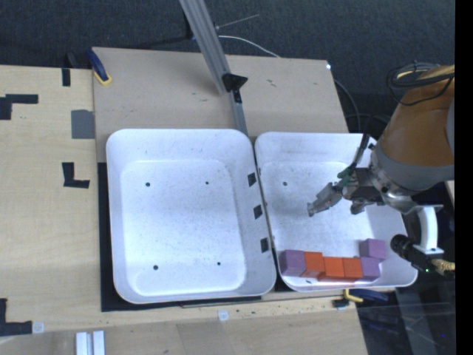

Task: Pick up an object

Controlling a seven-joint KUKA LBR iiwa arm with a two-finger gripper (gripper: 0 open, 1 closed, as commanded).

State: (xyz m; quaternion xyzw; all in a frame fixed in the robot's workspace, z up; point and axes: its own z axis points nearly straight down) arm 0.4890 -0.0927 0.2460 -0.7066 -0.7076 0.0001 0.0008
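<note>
You saw two shallow white bins side by side on the bench. The left bin (181, 213) had nothing resting on its floor. The right bin (310, 161) held a row of blocks along its near wall.

From left to right, that row consisted of a purple block (293, 262), an orange block (314, 263), a second orange piece (352, 268) and a purple L-shaped block (372, 257) whose upper part rose at the right end. The pieces touched one another and sat against the near rim.

The arm (417, 135) reached in from the right, with its orange band above the wrist. The gripper (323, 202) hung over the middle of the right bin, its tip pointing left and slightly down. It stood well apart from the row of blocks, above and to the left of the L-shaped piece. You could see no block between its fingers. Whether the claw was open or closed cannot be told at this angle, because the fingers overlapped into one dark shape.

A slanted metal rail (211, 46) ran from the far edge down to the gap between the bins
</note>
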